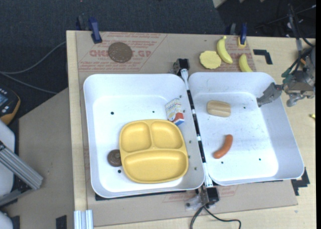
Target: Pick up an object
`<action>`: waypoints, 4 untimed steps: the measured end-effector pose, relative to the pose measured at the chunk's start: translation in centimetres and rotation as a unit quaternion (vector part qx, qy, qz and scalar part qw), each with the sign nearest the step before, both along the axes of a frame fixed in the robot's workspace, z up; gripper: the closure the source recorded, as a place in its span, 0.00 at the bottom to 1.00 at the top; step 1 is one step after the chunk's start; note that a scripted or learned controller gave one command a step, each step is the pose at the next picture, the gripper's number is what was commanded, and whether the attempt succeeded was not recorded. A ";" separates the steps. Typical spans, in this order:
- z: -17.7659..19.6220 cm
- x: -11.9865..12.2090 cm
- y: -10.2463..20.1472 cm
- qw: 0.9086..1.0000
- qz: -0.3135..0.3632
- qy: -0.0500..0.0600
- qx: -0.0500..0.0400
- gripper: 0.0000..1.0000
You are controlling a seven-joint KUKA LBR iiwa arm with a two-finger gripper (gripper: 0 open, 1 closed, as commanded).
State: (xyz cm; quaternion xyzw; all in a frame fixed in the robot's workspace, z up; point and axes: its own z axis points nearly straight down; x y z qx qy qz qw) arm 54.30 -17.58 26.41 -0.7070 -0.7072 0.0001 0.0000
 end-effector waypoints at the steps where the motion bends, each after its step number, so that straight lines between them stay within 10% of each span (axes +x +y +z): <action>1: -14.2 -1.6 5.0 1.000 0.002 0.008 0.003 0.00; 2: -18.2 -4.5 7.8 1.000 0.000 0.004 0.002 0.00; 3: -17.0 -4.3 7.6 1.000 -0.001 -0.001 0.000 1.00; 4: -5.6 -3.1 18.6 1.000 0.006 -0.006 0.001 1.00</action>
